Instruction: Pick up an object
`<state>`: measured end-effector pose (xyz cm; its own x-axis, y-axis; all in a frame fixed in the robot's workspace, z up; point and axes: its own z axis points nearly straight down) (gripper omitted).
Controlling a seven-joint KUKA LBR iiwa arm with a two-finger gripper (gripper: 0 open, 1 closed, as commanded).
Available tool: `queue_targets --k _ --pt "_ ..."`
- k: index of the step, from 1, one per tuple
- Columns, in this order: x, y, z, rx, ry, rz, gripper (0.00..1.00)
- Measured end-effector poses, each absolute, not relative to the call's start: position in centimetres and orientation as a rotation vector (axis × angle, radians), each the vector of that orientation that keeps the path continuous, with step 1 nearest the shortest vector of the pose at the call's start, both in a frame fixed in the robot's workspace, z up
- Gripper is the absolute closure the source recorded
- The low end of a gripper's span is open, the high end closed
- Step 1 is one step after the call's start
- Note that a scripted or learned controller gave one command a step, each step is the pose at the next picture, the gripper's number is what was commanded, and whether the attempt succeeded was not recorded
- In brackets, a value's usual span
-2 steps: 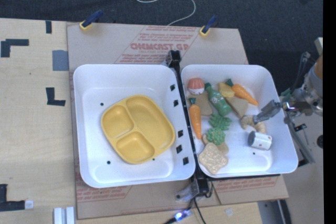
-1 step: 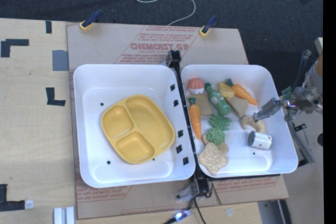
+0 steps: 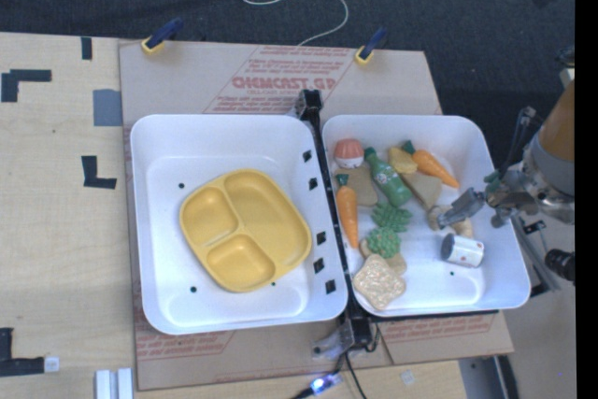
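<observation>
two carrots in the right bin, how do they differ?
The carrot by the divider lies lengthwise along the bin's left wall; the carrot near the back lies on a diagonal. The first sits beside the green broccoli pieces, the second by the yellow piece. Both are orange toy carrots with green tops.

A divided plate [image 3: 245, 229] lies in the left bin [image 3: 149, 201].

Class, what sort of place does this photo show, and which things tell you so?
Probably a robotics lab test bench: a gripper reaches over a white bin of toy food, a yellow divided plate fills the other, and clamps pin down the cardboard.
</observation>
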<state>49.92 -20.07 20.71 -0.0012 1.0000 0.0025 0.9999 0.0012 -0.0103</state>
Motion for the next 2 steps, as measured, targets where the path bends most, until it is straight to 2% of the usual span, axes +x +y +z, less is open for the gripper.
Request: queue_targets --k 2 --pt "50.2 -19.4 9.5 -2.223 -2.224 0.002 0.00"
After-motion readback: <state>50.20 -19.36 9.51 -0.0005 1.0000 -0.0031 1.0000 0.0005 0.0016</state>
